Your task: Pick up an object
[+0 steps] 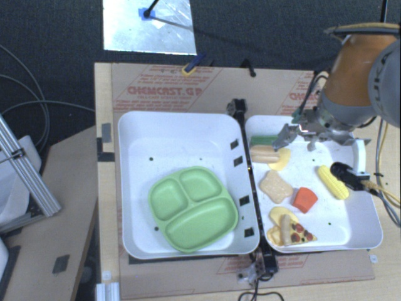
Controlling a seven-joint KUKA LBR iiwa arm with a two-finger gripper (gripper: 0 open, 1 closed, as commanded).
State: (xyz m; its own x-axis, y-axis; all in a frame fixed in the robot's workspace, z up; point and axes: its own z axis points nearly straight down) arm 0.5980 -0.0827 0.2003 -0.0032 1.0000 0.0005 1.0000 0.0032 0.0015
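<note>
1. No object is picked up yet. The likeliest candidates are the two pieces closest to the hand, both in the far-left corner of the right bin (366, 238). One is a green stick (262, 141). The other is a pale yellow and peach toy food piece (270, 157), just on the near side of the stick.
2. Both pieces have their long axis running left to right, roughly along the bin's far wall.
3. The hand (299, 140) hangs over the far part of the same bin, just to the right of the green stick's right end. Its fingers look to me to be apart, with bare white bin floor showing between them and nothing held.
4. My guess is that the coming move depends on this offset. The stick lies to the hand's left, so the hand needs a short shift left and then a drop. The wall and the bin divider are close by, which leaves little room.
5. Further out in the same bin, nearer to me, are a tan bread slice (276, 185), a red-orange block (305, 199), a yellow corn cob (332, 182) and a pizza slice (291, 229). All of these sit apart from the hand.
6. The left bin (182, 130) holds a green divided plate (193, 207), well away from the hand.
7. The arm (351, 68), with its orange band, comes in from the right above the worktop (75, 168).
</note>
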